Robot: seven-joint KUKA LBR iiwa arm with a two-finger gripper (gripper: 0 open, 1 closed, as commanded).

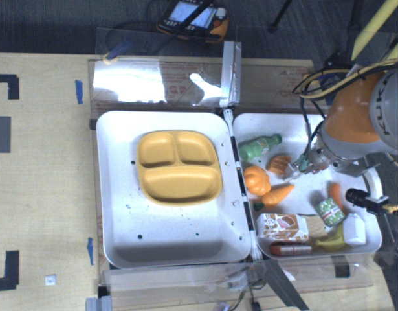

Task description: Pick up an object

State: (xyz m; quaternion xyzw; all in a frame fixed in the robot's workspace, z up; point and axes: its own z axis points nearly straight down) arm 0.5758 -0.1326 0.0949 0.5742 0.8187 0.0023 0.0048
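Where the right bin (pixel 370 118) crowds: tool (pixel 301 166) beside the brown toy (pixel 278 164); grip state unclear; open floor rightward.

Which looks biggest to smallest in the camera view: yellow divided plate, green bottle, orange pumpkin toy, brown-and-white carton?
1. yellow divided plate, by far the largest
2. brown-and-white carton
3. green bottle
4. orange pumpkin toy
The bottle and the pumpkin toy look close in size, so their order is unsure.

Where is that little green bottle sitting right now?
The green bottle lies on its side in the right bin, near its upper left corner, just above the small orange pumpkin and close to the divider between the bins.
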